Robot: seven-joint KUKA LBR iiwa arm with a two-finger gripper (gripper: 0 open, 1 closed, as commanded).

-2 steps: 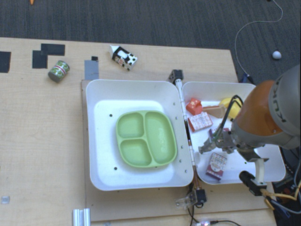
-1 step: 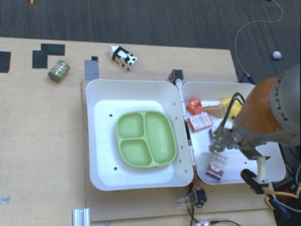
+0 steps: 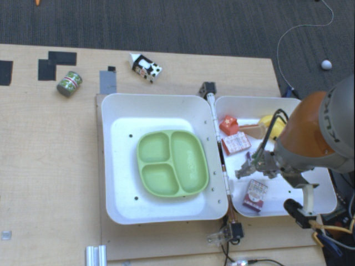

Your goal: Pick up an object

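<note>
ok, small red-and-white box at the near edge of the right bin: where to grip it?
Take the small box across its two long sides, coming straight down. It lies flat on the right bin floor, slightly skewed, with bare floor either side; the gripper hangs just above it.

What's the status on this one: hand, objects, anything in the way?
Hand low in right bin, nothing seen held. Red-and-white packet just below it. Green divided plate alone in left bin, no obstruction.

Smooth glossy white plastic bins (image 3: 161, 107), matt pale-green plastic tray (image 3: 172, 162), light wood-grain bench (image 3: 50, 165) w/ matt finish, dark ribbed carpet (image 3: 166, 15), printed cardboard box (image 3: 255, 195), glossy orange band (image 3: 308, 129), grey metal gripper (image 3: 250, 167)
</note>
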